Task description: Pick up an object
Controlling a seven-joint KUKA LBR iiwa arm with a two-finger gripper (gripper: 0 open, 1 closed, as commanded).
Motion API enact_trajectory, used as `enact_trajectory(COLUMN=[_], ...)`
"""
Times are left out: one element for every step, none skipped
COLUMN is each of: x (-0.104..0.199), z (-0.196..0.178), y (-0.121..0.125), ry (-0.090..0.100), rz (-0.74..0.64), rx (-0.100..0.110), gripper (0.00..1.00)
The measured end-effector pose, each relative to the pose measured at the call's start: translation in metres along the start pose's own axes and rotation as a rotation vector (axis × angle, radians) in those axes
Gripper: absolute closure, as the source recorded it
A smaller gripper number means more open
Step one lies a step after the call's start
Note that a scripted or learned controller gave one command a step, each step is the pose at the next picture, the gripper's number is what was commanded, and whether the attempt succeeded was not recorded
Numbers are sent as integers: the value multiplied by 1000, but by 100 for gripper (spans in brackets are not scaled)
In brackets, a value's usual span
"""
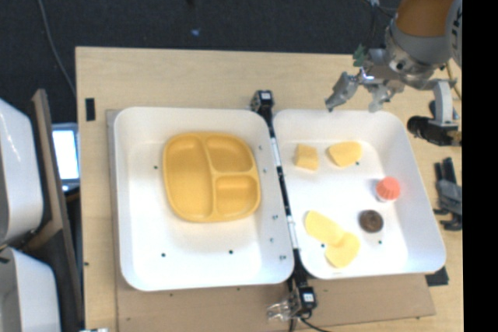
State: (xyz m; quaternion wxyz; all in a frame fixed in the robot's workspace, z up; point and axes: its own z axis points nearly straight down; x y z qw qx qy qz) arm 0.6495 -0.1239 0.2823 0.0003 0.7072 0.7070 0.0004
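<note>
The gripper [359,93] hangs spread wide, holding nothing.

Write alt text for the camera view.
The gripper hangs open above the right bin's far rim, holding nothing. That bin holds yellow food pieces, an orange-red piece and a brown disc; the left bin holds a yellow divided tray.

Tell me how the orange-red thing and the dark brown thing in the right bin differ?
The orange-red piece is bright and lumpy; the dark brown piece is a dull, flat-looking round disc. The orange-red piece lies nearer the bin's right wall, the brown one below it and further inward, towards the yellow slices. Both are small, lie loose in the right bin, apart from each other.
</note>
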Motion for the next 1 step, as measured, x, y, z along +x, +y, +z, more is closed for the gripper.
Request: enact_trajectory(x=[-65], z=[84], y=[-12], ry=[0], rz=[20], rx=[8], gripper=[0])
